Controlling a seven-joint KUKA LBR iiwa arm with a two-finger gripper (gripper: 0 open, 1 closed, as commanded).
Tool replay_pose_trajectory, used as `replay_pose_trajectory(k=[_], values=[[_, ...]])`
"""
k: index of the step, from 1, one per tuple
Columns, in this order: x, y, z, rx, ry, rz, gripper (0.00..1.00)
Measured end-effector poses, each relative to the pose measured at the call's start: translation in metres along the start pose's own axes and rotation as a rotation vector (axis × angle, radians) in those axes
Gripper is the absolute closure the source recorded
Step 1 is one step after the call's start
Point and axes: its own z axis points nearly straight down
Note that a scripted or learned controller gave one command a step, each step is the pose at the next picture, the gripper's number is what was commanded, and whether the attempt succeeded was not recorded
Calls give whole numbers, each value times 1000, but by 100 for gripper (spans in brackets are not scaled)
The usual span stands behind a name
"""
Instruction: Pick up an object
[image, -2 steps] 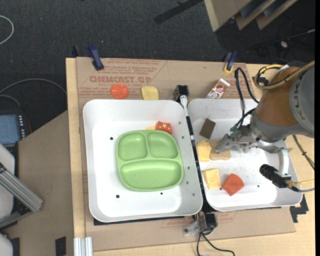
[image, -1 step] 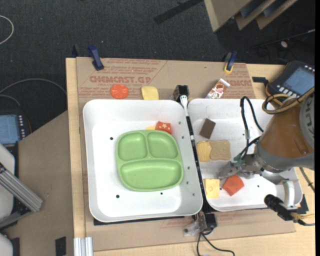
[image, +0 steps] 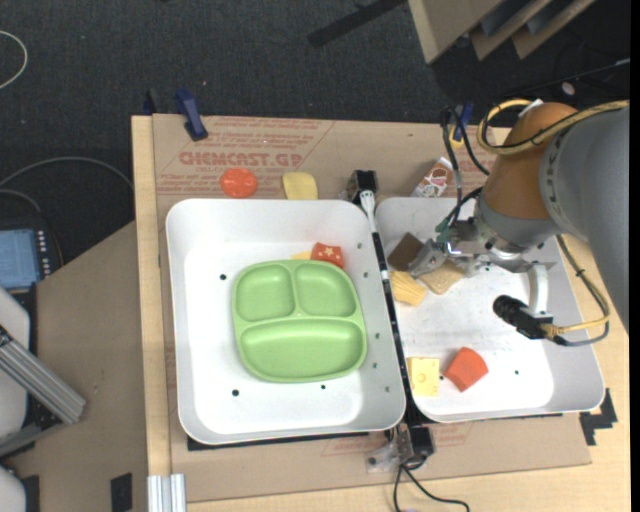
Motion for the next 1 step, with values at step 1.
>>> replay_pose_trajectory(k=[1], values=[[-2,-5,-10,8,1,5,100]])
